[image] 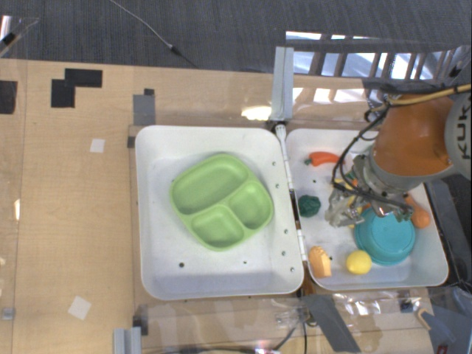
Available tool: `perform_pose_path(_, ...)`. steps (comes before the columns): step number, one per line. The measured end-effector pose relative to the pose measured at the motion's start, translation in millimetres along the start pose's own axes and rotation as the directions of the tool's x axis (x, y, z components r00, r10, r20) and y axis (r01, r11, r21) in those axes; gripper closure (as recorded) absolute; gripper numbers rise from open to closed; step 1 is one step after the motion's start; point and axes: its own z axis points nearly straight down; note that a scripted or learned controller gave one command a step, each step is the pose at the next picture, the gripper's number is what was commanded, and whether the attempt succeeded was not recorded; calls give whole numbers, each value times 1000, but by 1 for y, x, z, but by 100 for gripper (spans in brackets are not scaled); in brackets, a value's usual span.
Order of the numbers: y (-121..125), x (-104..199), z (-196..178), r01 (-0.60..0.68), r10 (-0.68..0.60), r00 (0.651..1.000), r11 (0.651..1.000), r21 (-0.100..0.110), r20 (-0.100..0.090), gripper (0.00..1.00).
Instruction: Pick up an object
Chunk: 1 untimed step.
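Your gripper [346, 211] hovers just right of the green object [308, 205]; its grasp state seems unreadable here.

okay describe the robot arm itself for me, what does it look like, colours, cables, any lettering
The arm is bulky and rounded, with a broad orange band above a grey wrist. Black and yellow cables loop beside it. Part of dark lettering shows on its pale grey casing at the frame's right edge. The hand is a small metallic grey assembly.

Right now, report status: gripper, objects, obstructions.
Gripper low in right bin, beside teal bowl. Green piece just left. Nothing seen held.
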Motion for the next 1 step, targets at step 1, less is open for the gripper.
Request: perform_pose_path(1, -12, 49, 18, -123, 123, 992, 992, 6, 21, 100)
